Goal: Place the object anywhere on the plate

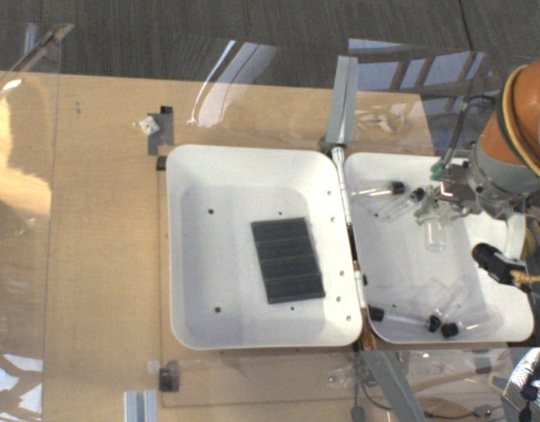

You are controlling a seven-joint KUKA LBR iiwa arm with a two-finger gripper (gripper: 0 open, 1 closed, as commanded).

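Note:
A dark grey ribbed plate (288,260) lies flat in the middle of the left bin (191,236). The right bin (384,271) holds several clear tubes with black caps. One tube (386,204) lies at the bin's upper left, and another (434,232) sits just below the gripper. Two more tubes (409,321) (446,307) rest along the bin's front edge. My gripper (434,200) hangs over the upper part of the right bin, close to the upper tubes. It is too small and cluttered to show whether anything is held.
The grey arm with its orange band (523,121) comes in from the right over the right bin's far corner. A black cable part (490,258) hangs at that bin's right side. A metal post (343,99) stands behind the gap between the bins.

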